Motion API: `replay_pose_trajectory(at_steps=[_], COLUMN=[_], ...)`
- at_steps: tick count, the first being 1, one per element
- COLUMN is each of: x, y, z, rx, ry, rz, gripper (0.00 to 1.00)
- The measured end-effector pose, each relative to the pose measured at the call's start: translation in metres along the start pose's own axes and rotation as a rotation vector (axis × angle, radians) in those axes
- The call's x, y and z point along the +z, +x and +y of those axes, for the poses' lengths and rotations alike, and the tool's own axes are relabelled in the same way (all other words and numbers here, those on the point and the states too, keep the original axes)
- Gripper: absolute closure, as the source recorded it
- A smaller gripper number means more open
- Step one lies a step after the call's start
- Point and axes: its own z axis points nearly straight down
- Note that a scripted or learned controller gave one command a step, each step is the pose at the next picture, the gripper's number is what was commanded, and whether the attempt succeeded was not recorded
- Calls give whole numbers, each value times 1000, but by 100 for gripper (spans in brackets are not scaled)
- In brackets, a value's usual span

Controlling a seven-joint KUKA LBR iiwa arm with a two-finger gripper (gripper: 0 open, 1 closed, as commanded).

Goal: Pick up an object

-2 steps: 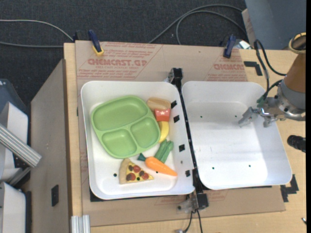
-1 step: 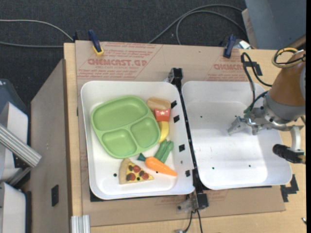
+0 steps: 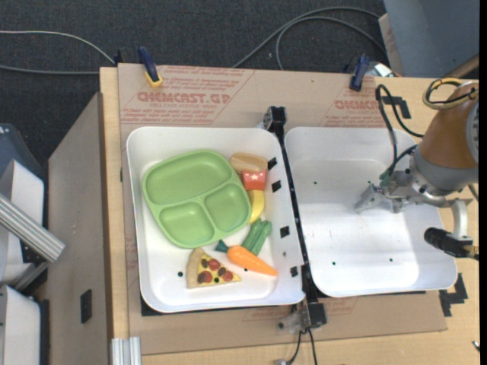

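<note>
In the left bin (image 3: 135,226), a green divided plate (image 3: 194,196) takes up most of the floor. Toy foods lie along its right and lower sides: a bread roll (image 3: 247,162), a red block (image 3: 255,179), a yellow banana (image 3: 258,204), a green vegetable (image 3: 257,236), an orange carrot (image 3: 251,261) and a pizza slice (image 3: 209,268). My gripper (image 3: 378,201) hangs low over the right bin (image 3: 358,265), near its right-centre. Its fingers are spread open with nothing between them, far from the toys.
A black divider with clips (image 3: 289,204) runs between the two bins. Two clamps (image 3: 150,67) (image 3: 359,71) hold the cardboard base at the back. A black cable (image 3: 389,120) loops from the back to the wrist. The arm's body (image 3: 449,150) covers the right bin's right edge.
</note>
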Motion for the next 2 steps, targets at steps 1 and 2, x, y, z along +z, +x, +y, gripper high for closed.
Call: replay_pose_trajectory(at_steps=[1, 2], x=[-12, -65], y=[0, 1], z=[1, 13], rx=[-1, -1], ry=[-3, -11], rz=[0, -4], gripper=[100, 100])
